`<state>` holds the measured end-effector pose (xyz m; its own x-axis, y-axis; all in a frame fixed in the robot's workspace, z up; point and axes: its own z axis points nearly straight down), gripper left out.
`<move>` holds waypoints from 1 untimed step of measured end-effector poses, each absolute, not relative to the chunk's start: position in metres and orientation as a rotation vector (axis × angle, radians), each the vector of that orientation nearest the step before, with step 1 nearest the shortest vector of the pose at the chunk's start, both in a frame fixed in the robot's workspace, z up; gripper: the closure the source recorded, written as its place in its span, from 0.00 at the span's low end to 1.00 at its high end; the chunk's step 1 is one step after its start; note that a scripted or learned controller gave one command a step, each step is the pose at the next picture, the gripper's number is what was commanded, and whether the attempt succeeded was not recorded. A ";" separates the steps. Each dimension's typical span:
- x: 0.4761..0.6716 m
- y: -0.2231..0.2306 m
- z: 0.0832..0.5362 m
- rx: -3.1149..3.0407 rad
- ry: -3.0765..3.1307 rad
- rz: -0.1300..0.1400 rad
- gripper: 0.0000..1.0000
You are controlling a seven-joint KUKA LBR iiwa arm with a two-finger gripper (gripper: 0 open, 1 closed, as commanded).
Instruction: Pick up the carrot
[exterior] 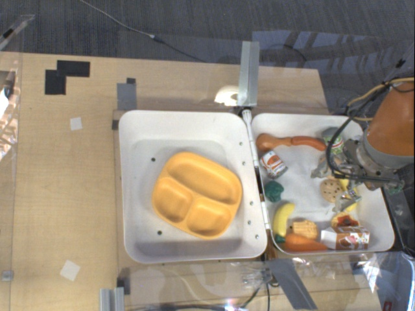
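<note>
The carrot (305, 243) lies in the right bin (388, 238), against that bin's near wall, close to its near-left corner. Its long axis runs roughly parallel to the near wall, thick end toward the left bin (130, 173), taper pointing right toward a small bottle (347, 239) that sits just beside its tip. A cracker (303, 228) touches the carrot on the far side, and a banana (281, 218) stands just beyond its thick end.

The gripper (350, 185) hangs over the right half of the same bin, well apart from the carrot; whether it is released or clenched cannot be told.

Recommended approach: travel toward the near-left corner, turn the jaws across the carrot's long axis, and descend at mid-length. Allow clearance from the near wall and the cracker, since either may block one finger.
</note>
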<state>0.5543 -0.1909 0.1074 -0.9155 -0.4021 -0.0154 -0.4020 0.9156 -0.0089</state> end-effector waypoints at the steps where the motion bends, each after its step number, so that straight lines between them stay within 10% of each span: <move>1: 0.554 -0.191 0.107 -0.642 3.058 -0.009 0.00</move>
<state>0.5543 -0.1909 0.1074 -0.9155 -0.4021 -0.0154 -0.4020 0.9156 -0.0089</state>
